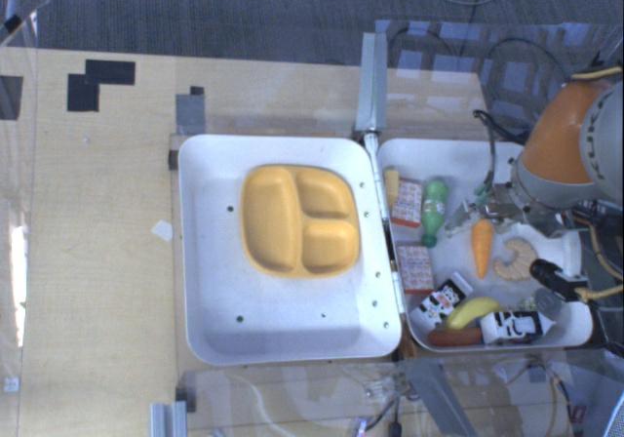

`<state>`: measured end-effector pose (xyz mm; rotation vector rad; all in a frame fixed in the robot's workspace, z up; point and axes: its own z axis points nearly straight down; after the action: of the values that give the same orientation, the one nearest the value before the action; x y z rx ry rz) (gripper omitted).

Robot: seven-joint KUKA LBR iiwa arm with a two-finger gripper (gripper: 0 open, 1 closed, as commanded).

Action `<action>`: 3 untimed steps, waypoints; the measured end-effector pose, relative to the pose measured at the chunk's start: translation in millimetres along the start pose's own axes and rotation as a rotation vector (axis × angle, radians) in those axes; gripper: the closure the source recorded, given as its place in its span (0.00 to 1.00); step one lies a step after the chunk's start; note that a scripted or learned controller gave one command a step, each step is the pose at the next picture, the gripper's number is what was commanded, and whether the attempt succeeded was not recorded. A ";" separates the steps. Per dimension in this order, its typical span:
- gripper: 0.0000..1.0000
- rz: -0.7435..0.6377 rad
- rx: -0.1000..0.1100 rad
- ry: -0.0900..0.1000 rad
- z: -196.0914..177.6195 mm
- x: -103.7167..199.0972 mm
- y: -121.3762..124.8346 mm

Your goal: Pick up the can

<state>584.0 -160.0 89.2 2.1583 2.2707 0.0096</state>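
Observation:
A small grey round object (pixel 547 303), possibly the can, lies near the right bin's (pixel 575 336) front right corner, partly hidden by a black part of the arm. The arm's orange band (pixel 565 138) and grey wrist hang over the bin's right side. My gripper (pixel 492 199) sits low over the bin's back middle, just above the carrot (pixel 482 244) and right of the green bottle (pixel 434 203). It is well behind and left of the grey object.
The right bin also holds two red-and-white packets (pixel 407 203), a banana (pixel 471 310), a sausage (pixel 454 337), two black-and-white cartons (pixel 513 326), a pretzel-shaped piece (pixel 514 258) and a white cup (pixel 558 252). A yellow divided tray (pixel 298 219) lies in the left bin (pixel 210 259).

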 end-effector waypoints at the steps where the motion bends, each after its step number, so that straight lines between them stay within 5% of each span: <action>1: 0.00 0.196 0.003 -0.001 2.5 -17.9 56.3; 2: 0.00 0.443 0.009 -0.004 2.2 9.4 85.8; 3: 1.00 0.433 -0.001 -0.003 -10.5 12.1 88.9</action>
<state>672.0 -143.3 100.6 2.5943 1.7538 0.0096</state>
